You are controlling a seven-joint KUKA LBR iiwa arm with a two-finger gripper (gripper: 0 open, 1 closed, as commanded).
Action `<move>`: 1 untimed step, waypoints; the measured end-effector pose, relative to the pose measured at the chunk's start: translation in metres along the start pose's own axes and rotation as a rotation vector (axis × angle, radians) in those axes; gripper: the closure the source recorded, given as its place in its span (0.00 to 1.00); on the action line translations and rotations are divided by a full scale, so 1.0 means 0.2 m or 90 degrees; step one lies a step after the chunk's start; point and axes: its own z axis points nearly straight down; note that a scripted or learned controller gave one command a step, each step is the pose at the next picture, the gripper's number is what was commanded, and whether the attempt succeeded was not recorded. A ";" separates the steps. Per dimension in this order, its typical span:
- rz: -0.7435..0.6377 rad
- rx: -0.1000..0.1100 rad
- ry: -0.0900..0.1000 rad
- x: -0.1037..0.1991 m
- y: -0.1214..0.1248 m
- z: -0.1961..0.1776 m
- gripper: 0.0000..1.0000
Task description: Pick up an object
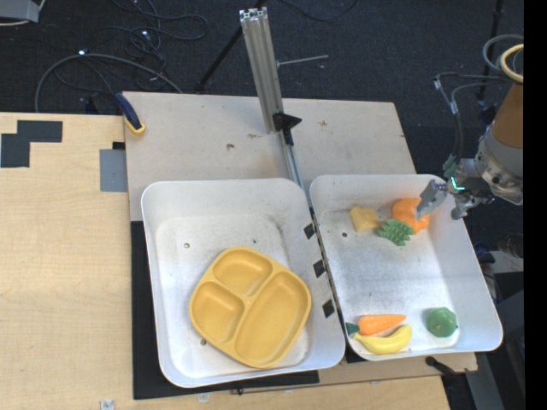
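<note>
Two shallow white bins sit side by side in the lower half of the frame. The left bin holds a yellow divided plate with three compartments, lying tilted at its lower middle. The right bin holds several toy foods. In its upper part a pale yellow wedge lies just left of a green leafy piece, and an orange round piece touches that green piece from the upper right. Along the lower edge of the same bin a carrot lies across a banana, and a green round fruit sits near them to the right.

The arm enters from the right edge of the frame, its orange band at the upper right. The gripper hangs over the upper right corner of the right bin, with one grey finger reaching down toward the orange round piece and appearing to touch or overlap its right side. Whether the jaws are spread or closed cannot be told from this angle, and nothing is clearly seen between them.

An aluminium post stands behind the bins at top centre
</note>
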 end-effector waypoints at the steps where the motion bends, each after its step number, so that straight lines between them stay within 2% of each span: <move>1: 0.000 -0.002 0.000 0.00 0.00 -0.01 0.00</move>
